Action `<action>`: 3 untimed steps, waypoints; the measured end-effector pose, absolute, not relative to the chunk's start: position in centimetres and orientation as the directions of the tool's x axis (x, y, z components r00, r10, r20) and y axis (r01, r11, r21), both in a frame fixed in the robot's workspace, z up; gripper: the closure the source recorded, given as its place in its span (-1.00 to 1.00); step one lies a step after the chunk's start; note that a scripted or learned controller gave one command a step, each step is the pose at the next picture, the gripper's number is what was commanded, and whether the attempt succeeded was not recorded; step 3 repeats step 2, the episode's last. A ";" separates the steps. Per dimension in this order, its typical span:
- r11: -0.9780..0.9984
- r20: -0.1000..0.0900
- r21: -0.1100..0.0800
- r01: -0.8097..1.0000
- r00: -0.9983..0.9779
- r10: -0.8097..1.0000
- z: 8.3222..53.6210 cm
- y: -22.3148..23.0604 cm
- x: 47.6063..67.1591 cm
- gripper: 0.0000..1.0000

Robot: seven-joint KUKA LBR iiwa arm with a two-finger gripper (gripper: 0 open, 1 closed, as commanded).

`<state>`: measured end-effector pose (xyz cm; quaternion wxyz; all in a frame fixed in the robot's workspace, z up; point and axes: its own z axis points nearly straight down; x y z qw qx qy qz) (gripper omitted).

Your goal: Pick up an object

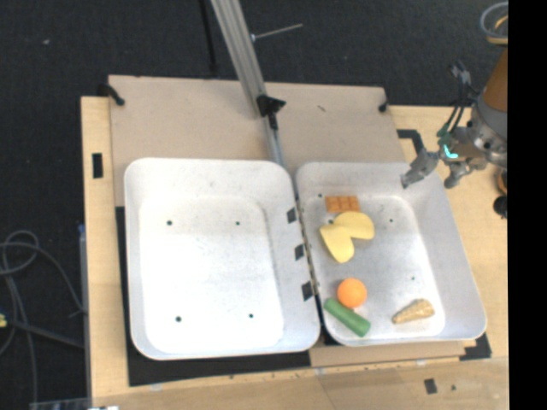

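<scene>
We see the bench (98, 229) bearing two white bins side by side: the left bin (137, 254) and the right bin (453, 263), which holds every candidate object. Largest among them is the yellow piece (344, 234), lying toward the bin's left side just near of a small orange waffle-like tile (342, 203). Nearer the front edge sit the orange ball (351, 293), touching or just beside the green cylinder (347, 317), and well apart to the right a tan cone-shaped piece (414, 312). The gripper (434, 172) hangs over the far right corner of the right bin, its two fingers spread apart with nothing between them. So the relation that matters for us: all the objects lie to the left of and nearer than the gripper. The waffle tile and yellow piece are closest, leftward; the yellow piece's long axis runs roughly far-right to near-left. We judge the next move to be a travel left and toward the front before any descent
</scene>
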<state>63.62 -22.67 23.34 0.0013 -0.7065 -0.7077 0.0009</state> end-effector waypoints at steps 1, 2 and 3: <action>0.005 -0.003 0.000 1.000 -0.005 1.000 23.6 -22.7 63.7 -1.00; 0.004 -0.001 -0.004 1.000 -0.004 1.000 18.6 -22.0 63.0 -1.00; 0.004 -0.001 -0.004 1.000 -0.004 1.000 18.6 -22.0 63.0 -1.00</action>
